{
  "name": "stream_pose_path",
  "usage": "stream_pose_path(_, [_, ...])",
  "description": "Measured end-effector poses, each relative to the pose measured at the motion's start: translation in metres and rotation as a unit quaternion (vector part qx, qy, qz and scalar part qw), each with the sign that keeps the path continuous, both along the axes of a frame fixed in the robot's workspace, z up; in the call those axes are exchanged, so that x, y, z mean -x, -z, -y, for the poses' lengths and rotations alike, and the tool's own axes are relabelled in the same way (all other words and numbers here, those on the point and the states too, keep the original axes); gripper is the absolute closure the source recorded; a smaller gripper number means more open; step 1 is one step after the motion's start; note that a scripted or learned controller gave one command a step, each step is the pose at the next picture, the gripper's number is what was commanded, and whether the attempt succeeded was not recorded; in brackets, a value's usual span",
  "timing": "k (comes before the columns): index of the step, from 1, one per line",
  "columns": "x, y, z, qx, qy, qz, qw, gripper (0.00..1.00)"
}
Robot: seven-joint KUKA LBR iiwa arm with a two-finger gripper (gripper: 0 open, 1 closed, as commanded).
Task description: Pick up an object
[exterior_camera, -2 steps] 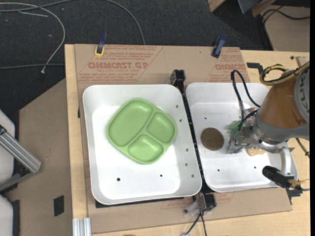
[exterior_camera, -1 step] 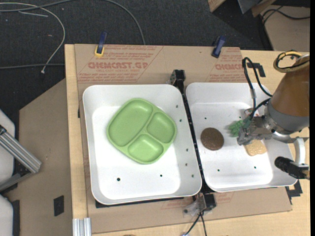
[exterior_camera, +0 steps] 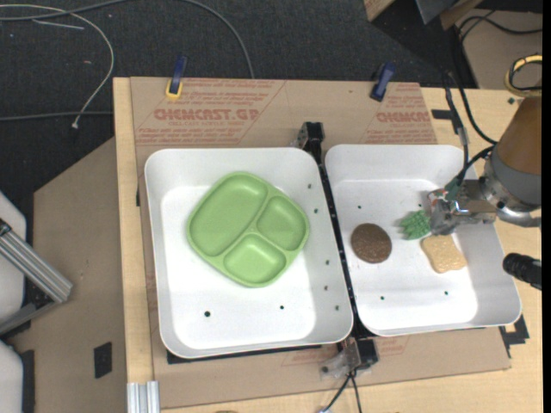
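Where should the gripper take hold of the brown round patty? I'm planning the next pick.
Come straight down on the brown round patty and pinch across opposite edges: it lies flat in the right bin, apart from the green piece and tan piece.

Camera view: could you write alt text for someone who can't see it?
A robot gripper reaches from the right into the right bin, beside a small green object, a brown patty and a tan piece. The left bin holds a green divided plate.
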State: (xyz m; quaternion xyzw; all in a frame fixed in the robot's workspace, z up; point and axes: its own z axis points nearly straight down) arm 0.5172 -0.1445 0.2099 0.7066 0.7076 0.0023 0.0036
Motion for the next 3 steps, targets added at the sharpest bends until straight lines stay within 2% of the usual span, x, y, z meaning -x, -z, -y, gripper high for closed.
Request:
stream_pose_path(1, [-0.002, -0.054, 0.0, 0.0001, 0.0, 0.0, 1.0, 1.0])
stream_pose_path(3, [-0.033, -0.061, -0.098, -0.0017, -0.002, -0.003, 1.0, 1.0])
